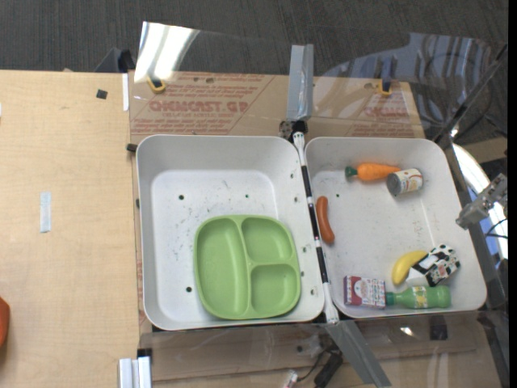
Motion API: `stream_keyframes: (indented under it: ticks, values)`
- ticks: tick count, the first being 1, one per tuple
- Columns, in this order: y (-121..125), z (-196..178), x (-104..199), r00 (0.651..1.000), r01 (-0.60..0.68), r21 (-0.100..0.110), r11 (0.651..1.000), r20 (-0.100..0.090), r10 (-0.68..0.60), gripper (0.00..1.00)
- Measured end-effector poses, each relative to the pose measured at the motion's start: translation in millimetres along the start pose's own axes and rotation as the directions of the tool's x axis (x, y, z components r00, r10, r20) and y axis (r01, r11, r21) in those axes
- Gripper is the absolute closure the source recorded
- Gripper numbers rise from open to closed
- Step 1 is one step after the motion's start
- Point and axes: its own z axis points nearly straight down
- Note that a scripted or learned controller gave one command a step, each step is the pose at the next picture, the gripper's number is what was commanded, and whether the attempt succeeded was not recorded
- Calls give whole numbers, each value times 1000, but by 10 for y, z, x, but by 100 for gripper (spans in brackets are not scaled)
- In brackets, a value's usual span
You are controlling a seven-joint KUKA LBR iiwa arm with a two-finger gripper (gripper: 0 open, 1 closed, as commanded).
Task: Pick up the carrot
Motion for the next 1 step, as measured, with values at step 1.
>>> stream_keyframes:
  ticks: [1]
  values:
    - [105,1810,30,1000,5,-11,1000,17,-4,100]
